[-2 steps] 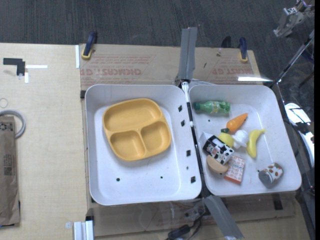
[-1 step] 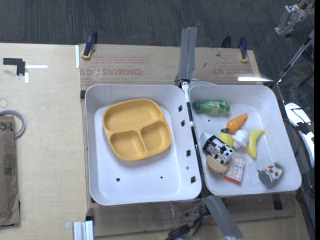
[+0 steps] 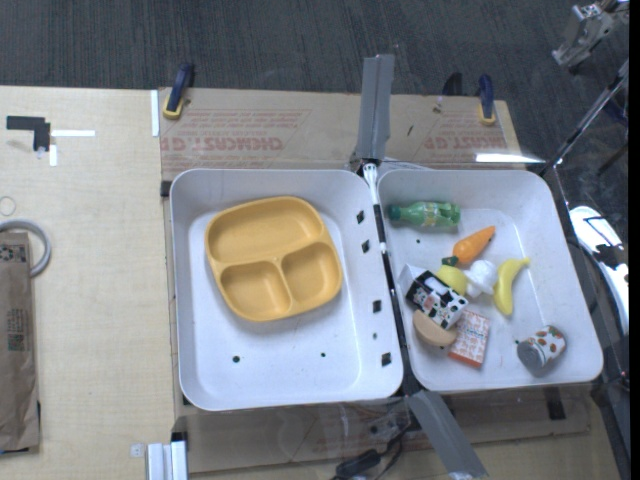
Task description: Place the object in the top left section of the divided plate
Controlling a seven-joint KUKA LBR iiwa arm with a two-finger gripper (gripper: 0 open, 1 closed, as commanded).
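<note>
Left white bin [image 3: 200, 368], centre of frame: a yellow plastic divided plate [image 3: 272, 258] lies flat in its upper half, turned slightly, one large section toward the upper side and two smaller sections toward the lower side. All three sections hold nothing.

Right white bin [image 3: 560, 218]: the loose objects are gathered here. Green plastic bottle [image 3: 425, 213] lying on its side near the upper left of this bin. Below it an orange toy carrot [image 3: 475, 241], tilted, and just beside that a small white rounded piece [image 3: 482, 274]. Yellow toy banana [image 3: 510, 283] to the right of these. Black-and-white patterned item [image 3: 435, 296] resting on a tan rounded object [image 3: 433, 331]; a small red-and-white printed packet [image 3: 470, 340] touches them, print too small to read. Grey printed can [image 3: 541, 350] at the lower right, apart from the cluster.

Cardboard sheet [image 3: 300, 133] under the bins, red lettering upside down, reads "CHEMCAST". Two blue-and-yellow clamps [image 3: 178, 91] hold its top edge. Brown paper bag [image 3: 18, 338] at the far left edge.

Metal gripper [image 3: 590, 30] in the upper right corner, well apart from both bins; too small and cropped, so I cannot tell its state.
</note>
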